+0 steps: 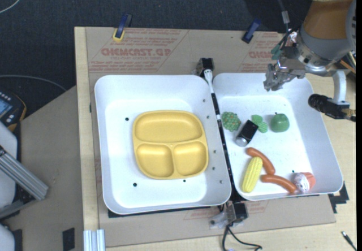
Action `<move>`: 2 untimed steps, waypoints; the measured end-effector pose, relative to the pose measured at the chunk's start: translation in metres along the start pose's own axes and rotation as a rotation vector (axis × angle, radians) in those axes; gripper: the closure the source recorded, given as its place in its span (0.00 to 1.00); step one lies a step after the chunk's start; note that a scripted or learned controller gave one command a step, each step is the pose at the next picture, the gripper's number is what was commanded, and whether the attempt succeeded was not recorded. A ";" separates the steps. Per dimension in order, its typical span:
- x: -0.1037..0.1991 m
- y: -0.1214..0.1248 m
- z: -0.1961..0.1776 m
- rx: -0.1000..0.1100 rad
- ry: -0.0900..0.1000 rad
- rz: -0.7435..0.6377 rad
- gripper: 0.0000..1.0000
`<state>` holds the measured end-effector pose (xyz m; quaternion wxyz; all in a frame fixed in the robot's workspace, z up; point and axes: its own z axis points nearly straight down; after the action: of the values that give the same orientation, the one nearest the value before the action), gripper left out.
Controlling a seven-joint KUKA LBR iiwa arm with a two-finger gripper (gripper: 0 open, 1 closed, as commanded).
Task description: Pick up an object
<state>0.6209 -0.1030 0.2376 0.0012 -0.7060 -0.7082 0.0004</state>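
Seemingly light, rigid plastic, the toy corn cob (252, 174) lay in the right bin (322, 148) beside two sausages (270, 172), best taken across its narrow middle, while the pincer (275, 81) hovered over the bin's far edge, its state impossible to tell.

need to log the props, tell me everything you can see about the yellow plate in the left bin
The yellow plate is a rounded-rectangle tray that looks like smooth matte plastic, moulded into three compartments: one long one along the far side and two smaller ones on the near side. All three hold nothing. It lies flat and upright near the middle of the left bin, turned slightly askew to the bin's walls, resting on the bin floor and touching nothing else.
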 end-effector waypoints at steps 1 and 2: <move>0.041 -0.020 0.013 0.002 0.001 -0.001 1.00; 0.086 -0.038 0.014 0.002 0.001 -0.001 1.00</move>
<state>0.5828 -0.0168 0.2242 0.0022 -0.7055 -0.7087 0.0005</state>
